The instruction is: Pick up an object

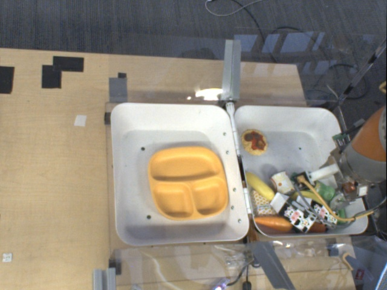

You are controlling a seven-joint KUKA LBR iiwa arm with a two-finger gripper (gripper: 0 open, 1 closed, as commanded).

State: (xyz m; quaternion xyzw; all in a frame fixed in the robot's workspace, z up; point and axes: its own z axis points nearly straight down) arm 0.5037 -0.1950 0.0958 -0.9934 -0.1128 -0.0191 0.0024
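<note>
The right white bin (302, 122) holds a pile of small objects in its near half. A yellow banana (260, 186) lies at the pile's left, with an orange carrot-like piece (273, 224) along the front wall. A white block (281, 180) and a green item (325, 192) sit among them. A small round pizza toy (255, 141) lies apart, further back. The arm enters from the right, its orange band (370, 142) above the wrist. My gripper (304, 215) is low in the pile, just right of the carrot-like piece. The clutter hides what it touches.
The left white bin (130, 162) holds a yellow divided tray (186, 183). A metal divider post (231, 71) stands behind the gap between the bins. Cables run across the dark floor behind the bench.
</note>
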